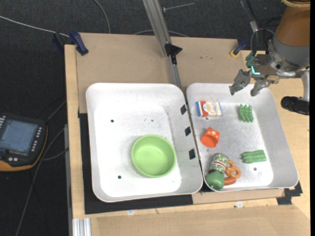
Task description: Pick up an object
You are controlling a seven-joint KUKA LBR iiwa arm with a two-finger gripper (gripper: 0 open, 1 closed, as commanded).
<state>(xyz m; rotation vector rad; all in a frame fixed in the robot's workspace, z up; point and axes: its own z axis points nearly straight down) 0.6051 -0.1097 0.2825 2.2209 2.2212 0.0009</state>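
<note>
Your right bin [283,132] holds, nearest first: a multicoloured toy cluster [221,170], a green piece [253,156], an orange cup [210,137], a second green piece [245,113], a small carton [208,108]. Left bin [98,132]: green bowl [153,155]. Farthest, gripper [249,86], jaws apart, nothing held.

My arm is grey with an orange band, and my dark grey two-finger gripper [250,86] carries a small teal light. The two shallow plastic bins [101,132] are white with fine black speckles. The round bowl [153,155] is lime green. The small carton [208,108] is white, red and blue; the little cup [210,138] is orange.
</note>
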